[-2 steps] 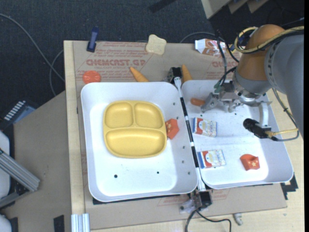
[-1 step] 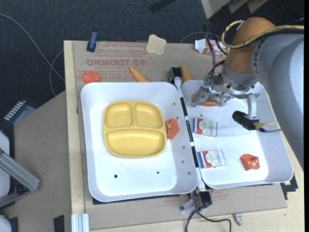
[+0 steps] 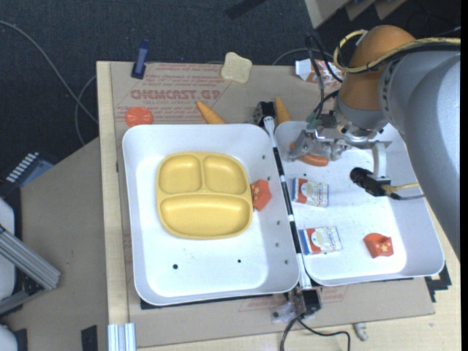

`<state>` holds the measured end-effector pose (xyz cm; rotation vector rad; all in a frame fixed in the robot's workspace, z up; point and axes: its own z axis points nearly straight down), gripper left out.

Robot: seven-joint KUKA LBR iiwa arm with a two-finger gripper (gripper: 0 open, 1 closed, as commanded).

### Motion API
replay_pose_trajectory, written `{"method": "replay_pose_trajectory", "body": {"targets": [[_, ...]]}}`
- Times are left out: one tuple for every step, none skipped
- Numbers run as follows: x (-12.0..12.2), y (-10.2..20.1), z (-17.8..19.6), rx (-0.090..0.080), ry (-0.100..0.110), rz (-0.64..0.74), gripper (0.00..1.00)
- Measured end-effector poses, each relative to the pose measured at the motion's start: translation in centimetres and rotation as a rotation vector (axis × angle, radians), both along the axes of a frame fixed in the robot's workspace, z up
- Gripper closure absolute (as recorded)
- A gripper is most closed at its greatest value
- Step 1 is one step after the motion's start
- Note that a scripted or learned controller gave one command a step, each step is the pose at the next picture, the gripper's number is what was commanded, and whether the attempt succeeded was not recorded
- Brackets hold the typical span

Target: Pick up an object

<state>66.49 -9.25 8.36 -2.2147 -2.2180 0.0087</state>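
Gripper (image 3: 319, 139) right over orange obj (image 3: 316, 159), touching.

Glossy yellow plastic plate (image 3: 203, 196)

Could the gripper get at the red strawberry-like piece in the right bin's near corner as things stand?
Probably yes. The red piece lies alone on the right bin floor, apart from the two small cartons and near the rim. The gripper is over the bin's far end, with nothing between them.

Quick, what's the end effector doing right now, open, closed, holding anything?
End effector: low over the orange object in the right bin; open or closed cannot be told.
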Motion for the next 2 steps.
{"method": "replay_pose_trajectory", "body": {"targets": [[0.04, -0.01, 1.03, -0.001, -0.002, 0.000, 1.00], [0.02, -0.01, 1.01, -0.001, -0.001, 0.000, 0.00]]}}
